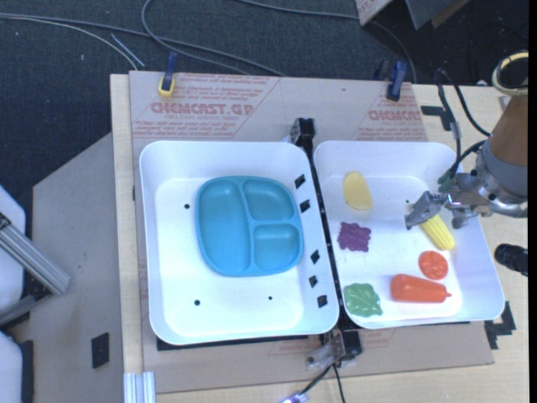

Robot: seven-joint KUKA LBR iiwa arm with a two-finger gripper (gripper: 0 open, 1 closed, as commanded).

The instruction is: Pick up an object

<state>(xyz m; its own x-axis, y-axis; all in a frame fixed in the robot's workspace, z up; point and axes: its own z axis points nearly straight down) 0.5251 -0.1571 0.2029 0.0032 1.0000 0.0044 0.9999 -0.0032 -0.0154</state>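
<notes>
Green, the small leafy toy [362,300] lies at the near edge of the right bin [394,154], and beside it toward the near right corner rests the orange carrot-like piece [418,289] with a round red-orange piece [433,264] just behind it. These toys seem scattered loosely so that a program can try any of them. The blue divided tray [249,224] sits in the middle of the left bin [168,162], probably as a place for sorted things. Farther back, a purple piece [354,237] lies near the divider, and a yellow piece [358,191] lies toward the far side. The gripper [433,212] hangs low at the right edge, directly above the yellow corn-like toy [439,232], maybe touching its far end. Whether its fingers are wide or narrow, I cannot tell.
</notes>
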